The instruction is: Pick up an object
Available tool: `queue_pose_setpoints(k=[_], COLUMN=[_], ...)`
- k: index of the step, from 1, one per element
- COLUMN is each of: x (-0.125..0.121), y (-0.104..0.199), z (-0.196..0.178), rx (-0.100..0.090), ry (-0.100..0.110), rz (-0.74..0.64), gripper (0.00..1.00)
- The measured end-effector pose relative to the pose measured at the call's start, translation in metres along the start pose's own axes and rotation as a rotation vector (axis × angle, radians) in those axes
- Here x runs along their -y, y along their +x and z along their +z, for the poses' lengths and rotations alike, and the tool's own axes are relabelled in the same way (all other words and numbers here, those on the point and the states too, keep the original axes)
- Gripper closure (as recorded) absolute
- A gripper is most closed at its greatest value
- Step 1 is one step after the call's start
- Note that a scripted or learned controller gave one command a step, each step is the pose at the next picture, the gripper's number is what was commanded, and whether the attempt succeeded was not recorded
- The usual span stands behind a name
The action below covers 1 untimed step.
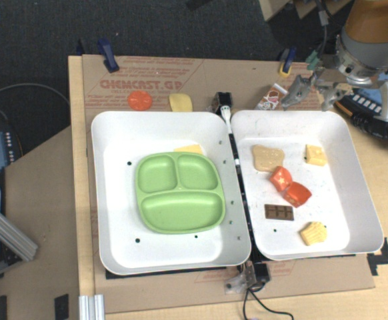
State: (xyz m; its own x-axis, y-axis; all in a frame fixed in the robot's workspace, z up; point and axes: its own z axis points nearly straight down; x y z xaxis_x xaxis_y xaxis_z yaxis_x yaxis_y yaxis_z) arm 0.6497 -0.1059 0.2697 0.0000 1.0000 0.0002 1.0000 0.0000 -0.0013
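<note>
In the right bin (354,179) lie a tan bread slice (267,157), a yellow cheese cube (315,155), two red pieces (281,177) (297,193), a brown chocolate bar (279,212) and a yellow ridged piece (313,233). My gripper (312,96) hangs over that bin's back rim, behind the bread and the cheese cube. It is open, its two fingers spread apart with nothing between them. The arm's orange band is at the top right.
The left bin (111,179) holds a green divided plate (179,192) with a yellow slice (189,149) behind it. On the cardboard behind the bins sit an orange disc (140,101), a yellow piece (180,103) and a small packet (269,99). Blue clamps grip the board's back edge.
</note>
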Motion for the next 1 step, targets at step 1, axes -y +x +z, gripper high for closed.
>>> queue_pose_setpoints(k=[1], x=[0.0695], y=[-0.0291], z=[0.0884], rx=[-0.002], ry=[0.012], rz=[0.005], gripper=[0.0])
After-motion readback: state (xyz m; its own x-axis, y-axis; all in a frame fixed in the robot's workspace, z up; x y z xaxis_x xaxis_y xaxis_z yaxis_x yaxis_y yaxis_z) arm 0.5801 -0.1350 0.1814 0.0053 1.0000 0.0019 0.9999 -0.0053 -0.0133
